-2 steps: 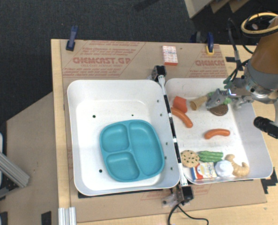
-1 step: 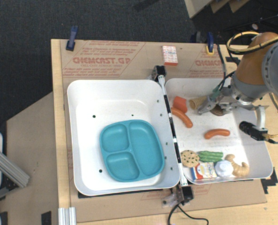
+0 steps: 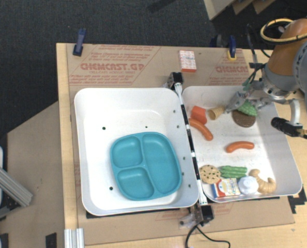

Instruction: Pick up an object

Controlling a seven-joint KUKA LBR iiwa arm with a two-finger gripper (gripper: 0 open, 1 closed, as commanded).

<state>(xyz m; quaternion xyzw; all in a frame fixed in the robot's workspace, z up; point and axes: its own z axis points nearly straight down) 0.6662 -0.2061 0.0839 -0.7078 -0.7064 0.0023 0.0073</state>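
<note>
In the camera view the arm is reaching in from three o'clock and the gripper (image 3: 242,103) is hanging low over the right bin (image 3: 284,154), just above a brown, green-topped toy (image 3: 245,115) lying toward that bin's twelve o'clock edge; whether the gripper is released or clenched cannot be told from here. The step in hand is judged to be the approach, so the next move is calling for a short straight descent onto that toy while avoiding the small tan piece (image 3: 216,112) at its nine o'clock.
</note>
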